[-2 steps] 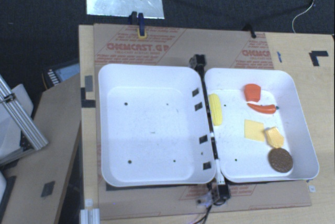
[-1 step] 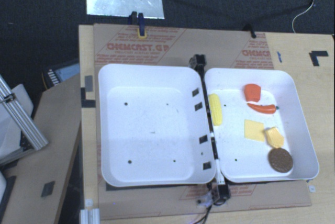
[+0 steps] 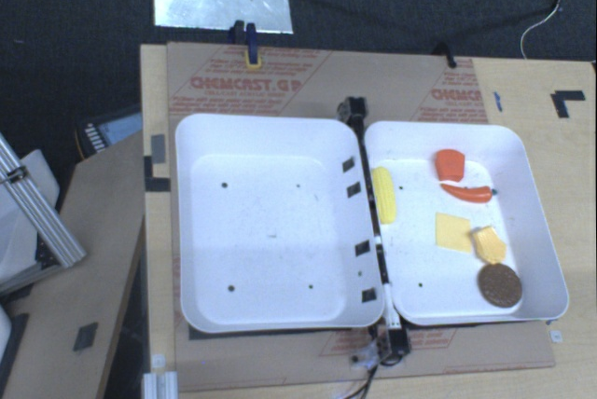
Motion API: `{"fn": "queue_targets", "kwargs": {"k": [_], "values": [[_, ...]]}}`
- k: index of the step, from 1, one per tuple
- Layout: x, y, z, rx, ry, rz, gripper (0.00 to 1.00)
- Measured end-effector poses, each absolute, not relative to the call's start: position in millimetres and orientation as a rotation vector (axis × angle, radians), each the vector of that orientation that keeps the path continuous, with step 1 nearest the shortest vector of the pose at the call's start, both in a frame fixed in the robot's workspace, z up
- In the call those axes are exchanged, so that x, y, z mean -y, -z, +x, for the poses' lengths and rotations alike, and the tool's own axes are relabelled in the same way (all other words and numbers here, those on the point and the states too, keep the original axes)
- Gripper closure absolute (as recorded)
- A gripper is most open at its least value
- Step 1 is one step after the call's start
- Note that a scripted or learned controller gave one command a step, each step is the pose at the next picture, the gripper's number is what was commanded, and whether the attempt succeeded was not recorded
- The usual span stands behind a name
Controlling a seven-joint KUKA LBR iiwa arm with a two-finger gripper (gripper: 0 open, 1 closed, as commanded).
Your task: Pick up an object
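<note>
Corn (image 3: 383,193) hugs rt bin's (image 3: 536,201) left wall.

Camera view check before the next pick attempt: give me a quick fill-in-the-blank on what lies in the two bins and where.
1. All the objects lie in the ____ bin.
2. The yellow corn cob lies next to that bin's ____ wall.
3. The round brown cookie is the object nearest the ____ edge of the view.
4. The thin red chili pepper lies just below the ____ block.

Missing words: right; left; bottom; orange
</note>
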State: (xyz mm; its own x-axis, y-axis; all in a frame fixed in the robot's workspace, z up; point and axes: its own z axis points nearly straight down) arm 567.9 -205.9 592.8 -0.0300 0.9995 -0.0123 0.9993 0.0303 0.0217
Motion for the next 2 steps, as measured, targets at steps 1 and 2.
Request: {"fn": "queue_targets", "kwargs": {"k": [1, 2], "values": [[205.8, -604.7, 568.3, -2.237, -0.013, 2.164, 1.00], [205.7, -604.4, 568.2, -2.239, -0.012, 2.164, 0.00]]}}
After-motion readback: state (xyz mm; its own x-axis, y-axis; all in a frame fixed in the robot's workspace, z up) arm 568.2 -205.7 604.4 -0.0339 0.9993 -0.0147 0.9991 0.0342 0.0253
